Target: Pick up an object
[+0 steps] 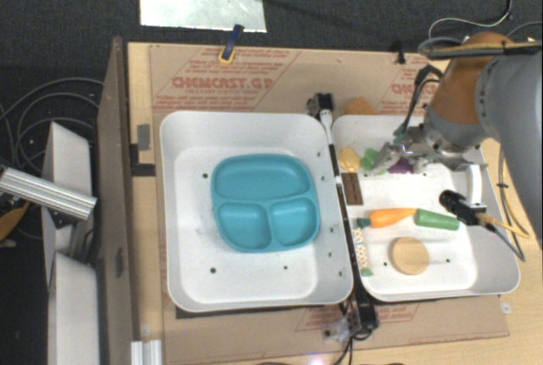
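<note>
Fingers [392,153] of the gripper [400,156] hang low over the far part of the right bin [501,270] - metal glare and the slant of the view blur them together, so I cannot tell how far apart they stand or whether anything is between them. Right at the fingertips, on the side toward the view's bottom, sits a small purple piece [399,167]; whether they touch it I cannot tell. Just to the view's left of the fingers lies a green piece [370,158], and beyond that a yellow piece [349,158] by the bin's wall. Nearer the camera than the fingers, well apart from them, an orange carrot [392,217] and a green cucumber [436,220] lie end to end - past those rests a round wooden disc [409,255]. Far off to the view's left of the fingers, the left bin [182,270] holds a blue divided plate [265,200].
</note>
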{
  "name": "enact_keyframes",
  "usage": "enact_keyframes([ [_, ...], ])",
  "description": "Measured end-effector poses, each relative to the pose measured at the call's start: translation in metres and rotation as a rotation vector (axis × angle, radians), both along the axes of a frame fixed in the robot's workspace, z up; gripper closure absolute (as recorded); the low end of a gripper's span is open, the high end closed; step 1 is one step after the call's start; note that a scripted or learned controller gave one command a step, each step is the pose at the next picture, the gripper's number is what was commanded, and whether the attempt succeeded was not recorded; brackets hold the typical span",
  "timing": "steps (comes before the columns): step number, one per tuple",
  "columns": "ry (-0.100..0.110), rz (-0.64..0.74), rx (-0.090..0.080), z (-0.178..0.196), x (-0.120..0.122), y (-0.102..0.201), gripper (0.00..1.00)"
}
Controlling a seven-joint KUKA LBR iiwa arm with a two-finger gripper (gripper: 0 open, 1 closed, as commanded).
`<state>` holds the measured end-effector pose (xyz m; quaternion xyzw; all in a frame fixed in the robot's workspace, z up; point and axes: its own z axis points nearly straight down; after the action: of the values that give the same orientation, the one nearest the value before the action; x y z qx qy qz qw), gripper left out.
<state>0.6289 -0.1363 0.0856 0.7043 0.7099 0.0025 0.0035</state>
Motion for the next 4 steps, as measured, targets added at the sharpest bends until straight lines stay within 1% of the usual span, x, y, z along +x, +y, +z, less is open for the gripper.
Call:
enact_keyframes([
  [1,0.002,-0.001,0.001,0.000,0.030,-0.008,0.00],
  [2,0.002,0.001,0.000,0.013,0.030,-0.008,1.00],
  [3,0.002,0.004,0.000,0.012,0.030,-0.008,0.00],
  [4,0.010,-0.008,0.001,0.013,-0.013,-0.013,0.00],
])
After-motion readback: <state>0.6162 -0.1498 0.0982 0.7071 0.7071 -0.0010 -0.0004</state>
